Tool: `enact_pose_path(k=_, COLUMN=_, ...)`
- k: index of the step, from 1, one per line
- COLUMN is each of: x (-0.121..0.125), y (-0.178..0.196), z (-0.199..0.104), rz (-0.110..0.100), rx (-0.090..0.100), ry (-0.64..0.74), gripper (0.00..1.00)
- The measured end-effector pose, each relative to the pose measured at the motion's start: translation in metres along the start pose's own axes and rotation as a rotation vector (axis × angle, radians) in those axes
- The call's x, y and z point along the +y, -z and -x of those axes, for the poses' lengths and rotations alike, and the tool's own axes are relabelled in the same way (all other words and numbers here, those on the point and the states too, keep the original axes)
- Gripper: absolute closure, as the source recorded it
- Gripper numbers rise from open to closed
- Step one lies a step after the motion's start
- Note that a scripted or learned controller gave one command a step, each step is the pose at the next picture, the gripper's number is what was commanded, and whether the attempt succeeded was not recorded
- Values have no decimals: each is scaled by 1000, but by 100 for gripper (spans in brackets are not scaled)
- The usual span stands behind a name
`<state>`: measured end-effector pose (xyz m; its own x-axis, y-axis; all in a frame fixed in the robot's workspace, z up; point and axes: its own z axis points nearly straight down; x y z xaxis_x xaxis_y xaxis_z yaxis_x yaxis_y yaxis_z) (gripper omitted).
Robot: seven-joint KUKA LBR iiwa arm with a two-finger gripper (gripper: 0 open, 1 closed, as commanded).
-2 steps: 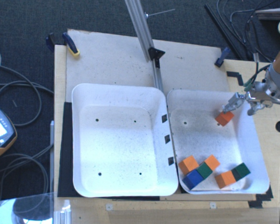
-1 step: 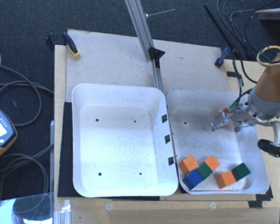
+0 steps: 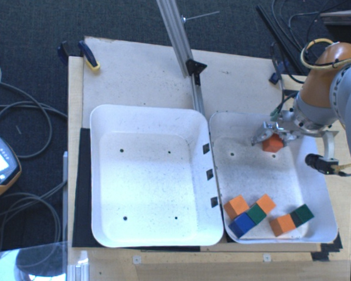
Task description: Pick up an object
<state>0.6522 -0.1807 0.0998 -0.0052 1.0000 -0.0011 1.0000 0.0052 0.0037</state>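
My gripper (image 3: 272, 138) hangs over the far part of the right bin (image 3: 313, 191), just below the arm's grey wrist. A small red-orange block (image 3: 274, 145) sits between its fingers, and the fingers are shut on it. Several more blocks lie at the near end of the same bin: an orange one (image 3: 237, 205), another orange one (image 3: 266, 203), a green one (image 3: 256, 214), a blue one (image 3: 242, 224), a third orange one (image 3: 283, 224) and a dark green one (image 3: 302, 214).
The left bin (image 3: 104, 162) stands beside the right one, with small black clips along their shared wall. A slanted metal pole (image 3: 180, 37) rises from behind the bins. A blue and yellow clamp (image 3: 89, 55) lies at the bench's far left corner. Cables run behind the arm.
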Motion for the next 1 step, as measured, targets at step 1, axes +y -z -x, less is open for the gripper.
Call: enact_pose_path(k=1, x=-1, y=12, z=2, rz=-1, rx=-1, ry=-2, gripper=100)
